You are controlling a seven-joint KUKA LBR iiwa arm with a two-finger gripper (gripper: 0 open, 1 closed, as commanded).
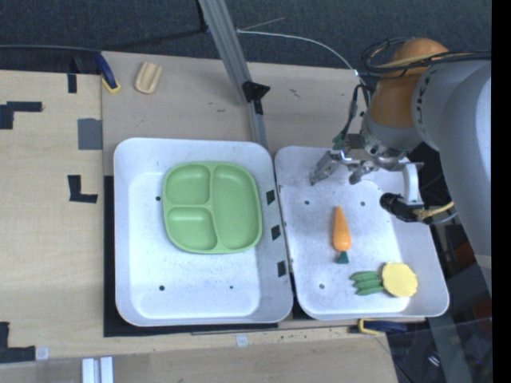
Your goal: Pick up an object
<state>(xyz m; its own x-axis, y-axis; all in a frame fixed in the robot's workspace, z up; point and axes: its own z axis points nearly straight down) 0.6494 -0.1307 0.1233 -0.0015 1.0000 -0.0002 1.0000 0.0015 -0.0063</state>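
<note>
An orange toy carrot [341, 230] with a green stem end lies upright in the middle of the right bin [315, 282]. A yellow round toy [399, 279] sits near that bin's front right corner, touching a green pod-like toy [367, 282] on its left. My gripper [338, 171] hangs over the back of the right bin, above and behind the carrot, with its two fingers spread apart and nothing between them. The left bin [144, 294] holds a green divided plate [213, 207].
A slanted metal pole [231, 50] rises behind the bins. A tan block [148, 77] and a blue-yellow clip [108, 73] lie on the bench at the back left. Black cables [415, 206] hang beside my wrist at the right.
</note>
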